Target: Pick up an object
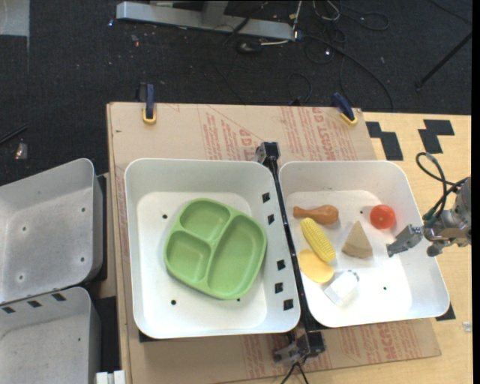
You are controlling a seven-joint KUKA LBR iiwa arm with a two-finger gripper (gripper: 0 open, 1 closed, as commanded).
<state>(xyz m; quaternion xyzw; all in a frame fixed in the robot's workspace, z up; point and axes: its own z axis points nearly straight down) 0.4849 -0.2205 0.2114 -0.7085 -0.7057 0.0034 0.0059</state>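
- Six small food-shaped toys are lying untouched in the right-hand shallow white bin (390, 296): a brown drumstick (316, 214), yellow corn cob (317, 239), red tomato (382, 217), tan wedge (358, 242), yellow disc (316, 267), white block (342, 287).
- Nothing is being lifted yet; the whole pick is remaining.
- The grey two-finger gripper (406, 238) is hovering near the bin's right wall, beside the wedge; whether its jaws are released or clenched, I cannot tell.

This is a robotics lab or test cell, not a home or kitchen. The table (225, 127) is a bare board printed with red lettering and held by blue and yellow clamps (149, 103) at its far edge. Two shallow white bins (142, 187) sit side by side on it, joined by a black divider (281, 225) with square markers. Black-and-white fiducial squares (431, 135) lie at the right. Loose cables (352, 56) trail over the dark speckled floor (60, 67), beside a metal frame rail (202, 22). The food items are plastic toys, such as the corn cob (317, 239).
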